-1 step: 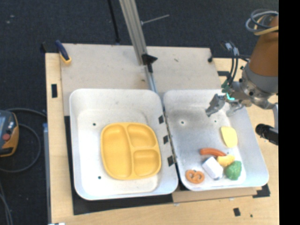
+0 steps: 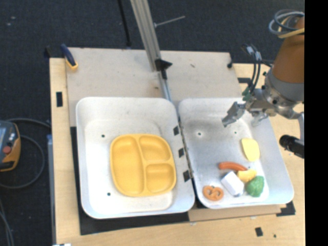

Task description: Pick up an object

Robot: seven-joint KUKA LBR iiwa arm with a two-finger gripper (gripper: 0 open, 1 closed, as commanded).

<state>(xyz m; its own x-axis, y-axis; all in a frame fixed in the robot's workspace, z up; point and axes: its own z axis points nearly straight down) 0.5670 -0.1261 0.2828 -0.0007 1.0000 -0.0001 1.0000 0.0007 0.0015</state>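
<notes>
Approach is the step I judge in hand: my end effector (image 2: 245, 111) hovers over the far part of the right bin (image 2: 205, 137), fingers spread and holding nothing. Nearest is the yellow piece (image 2: 250, 149), nearer in that bin; next I must move over it and descend

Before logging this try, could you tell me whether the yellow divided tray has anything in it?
Empty: the yellow divided tray in the left bin shows bare compartments.

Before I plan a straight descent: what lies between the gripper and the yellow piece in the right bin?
Bare white bin floor; the camera view shows nothing between the gripper and the yellow piece.
</notes>
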